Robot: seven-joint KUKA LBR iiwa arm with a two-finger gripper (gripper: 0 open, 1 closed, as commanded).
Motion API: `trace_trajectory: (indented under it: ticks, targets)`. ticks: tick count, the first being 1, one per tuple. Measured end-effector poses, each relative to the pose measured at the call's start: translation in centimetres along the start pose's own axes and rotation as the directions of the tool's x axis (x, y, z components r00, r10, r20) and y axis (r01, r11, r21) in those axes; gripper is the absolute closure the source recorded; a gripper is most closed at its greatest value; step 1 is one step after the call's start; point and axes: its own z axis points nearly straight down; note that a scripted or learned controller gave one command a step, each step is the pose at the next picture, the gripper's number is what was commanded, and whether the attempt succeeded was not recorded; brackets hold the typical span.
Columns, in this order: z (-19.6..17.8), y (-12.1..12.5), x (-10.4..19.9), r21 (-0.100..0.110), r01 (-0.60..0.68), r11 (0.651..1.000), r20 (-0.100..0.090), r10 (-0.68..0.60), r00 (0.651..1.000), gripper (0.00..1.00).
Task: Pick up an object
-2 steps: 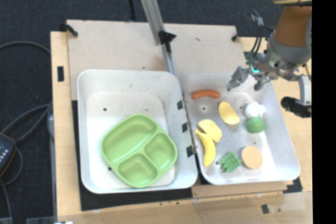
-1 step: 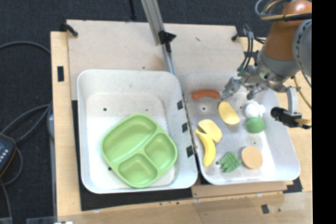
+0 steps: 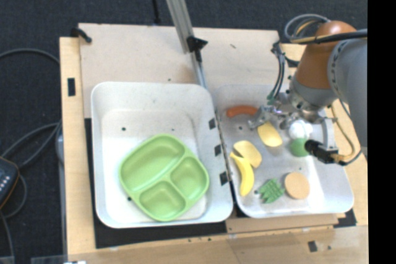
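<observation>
The gripper (image 3: 286,122) hangs low over the right bin (image 3: 337,198), at about one o'clock from that bin's middle, beneath the orange band (image 3: 317,65) and the grey arm (image 3: 354,80). How far it is open I cannot tell; its metal parts blur together with the items under it. Nothing can be seen held by it.

Just beside it, at its seven o'clock, lies a pale yellow rounded piece (image 3: 270,135), smooth and egg-like. A white ball (image 3: 299,129) and a green round piece (image 3: 299,146) sit at its four to five o'clock, close against the wrist hardware. An orange sausage shape (image 3: 241,111) lies at its nine o'clock, near the bin's back wall.

Toward the bin's front rest a curved banana (image 3: 245,177), a flat yellow slice (image 3: 248,152) touching it, a ridged green item (image 3: 270,190) and a tan disc (image 3: 297,185).

The left bin (image 3: 108,99) holds a glossy lime-green tray (image 3: 163,177) with three compartments, lying tilted.
</observation>
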Motion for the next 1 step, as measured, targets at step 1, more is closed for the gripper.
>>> trace_trajectory:
  ticks: [1]
  targets:
    - [1.02,0.02,-0.13,-0.005,-0.001,1.000,0.001,0.001,1.000,0.00]
